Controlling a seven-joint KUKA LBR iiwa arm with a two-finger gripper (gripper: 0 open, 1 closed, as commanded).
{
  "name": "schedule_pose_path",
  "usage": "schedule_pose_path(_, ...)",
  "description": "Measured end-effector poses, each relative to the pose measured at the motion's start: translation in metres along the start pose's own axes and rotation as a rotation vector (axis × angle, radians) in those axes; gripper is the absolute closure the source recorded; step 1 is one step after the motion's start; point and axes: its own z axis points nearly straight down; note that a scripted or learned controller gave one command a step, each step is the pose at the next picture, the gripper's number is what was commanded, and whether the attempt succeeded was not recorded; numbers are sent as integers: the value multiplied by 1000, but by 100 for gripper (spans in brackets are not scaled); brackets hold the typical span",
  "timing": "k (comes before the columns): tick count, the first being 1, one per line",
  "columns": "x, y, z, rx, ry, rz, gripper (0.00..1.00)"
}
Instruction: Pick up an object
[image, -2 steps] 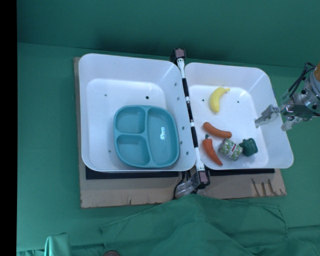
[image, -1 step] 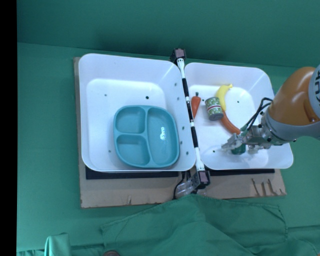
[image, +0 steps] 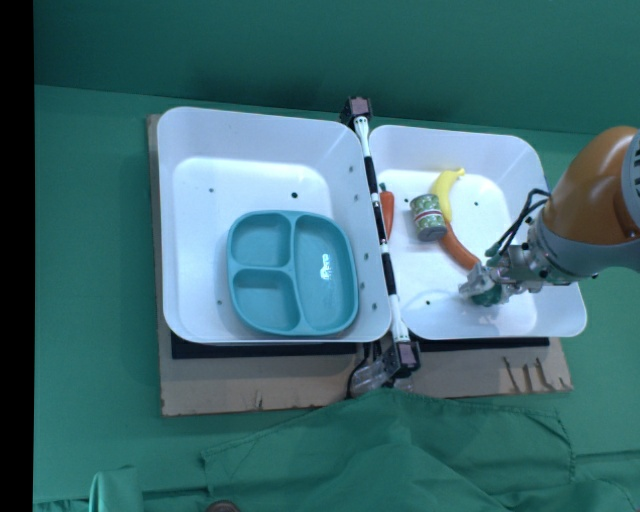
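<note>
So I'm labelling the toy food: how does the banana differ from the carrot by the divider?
The banana is yellow and curved; the carrot is orange and straight. The banana looks thicker and lies out in the bin beside the small can; the slimmer carrot lies along the divider. Both lie flat in the right bin.

Both white bins (image: 200, 150) look like smooth, faintly glossy plastic. The teal divided plate (image: 292, 272) is shiny plastic with a bright glint on it. Matt green cloth (image: 400, 450) covers the bench, wrinkled at the front. Rough brown cardboard (image: 250, 385) lies beneath the bins. The banana (image: 443, 192) looks smooth, plastic-like.
</note>
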Motion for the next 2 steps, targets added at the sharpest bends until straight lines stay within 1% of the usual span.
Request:
schedule_pose_path(1, 22, -2, -138, 15, 5, -5, 100)
schedule_pose_path(2, 69, -1, -174, 13, 5, -6, 100)
